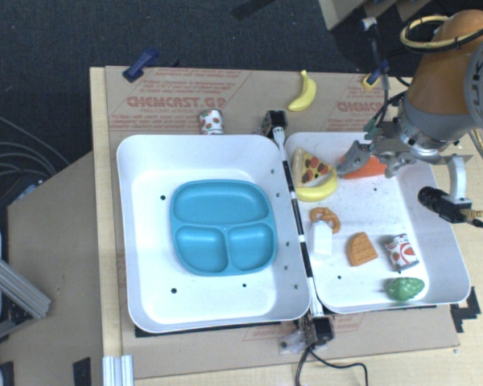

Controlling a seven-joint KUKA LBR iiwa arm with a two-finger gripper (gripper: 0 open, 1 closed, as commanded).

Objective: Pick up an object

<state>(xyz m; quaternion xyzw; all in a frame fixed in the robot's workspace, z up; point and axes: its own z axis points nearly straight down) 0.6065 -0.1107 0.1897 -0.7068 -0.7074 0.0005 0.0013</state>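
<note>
The grey arm [447,87], its orange band uppermost, reaches in from the right and bends down at the wrist, setting its two-finger gripper [369,161] low, with its fingers pointing left and downward.

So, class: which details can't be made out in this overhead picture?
- Gripper fingers: blurred, open or shut unclear.
- Orange object: partly covered by the gripper, identity unclear.
- Red-and-white pack: print too small to read.
- Arm: cut off at the right edge.
</note>
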